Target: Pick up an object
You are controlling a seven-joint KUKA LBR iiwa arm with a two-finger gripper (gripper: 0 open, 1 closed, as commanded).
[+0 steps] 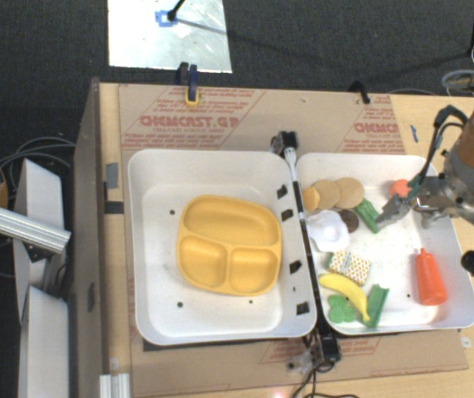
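My gripper (396,208) reaches in from the right over the upper part of the right bin (461,305). Its tip hangs close to a green block (368,216) and a small orange-red piece (399,187). An orange bottle (429,278) lies below the gripper, near the bin's right wall. Left of the gripper are two tan round pieces (338,193), a white cup (328,230) and a small brown piece (350,220). Near the front lie a checkered cracker (350,265), a yellow banana (343,287) and green toy pieces (375,303).
The left bin (158,222) holds a yellow divided plate (229,245). A ridge with black clips (293,214) separates the bins. Cardboard (245,118) lies under both. Cables and a metal rail (21,226) sit off the bench at left.
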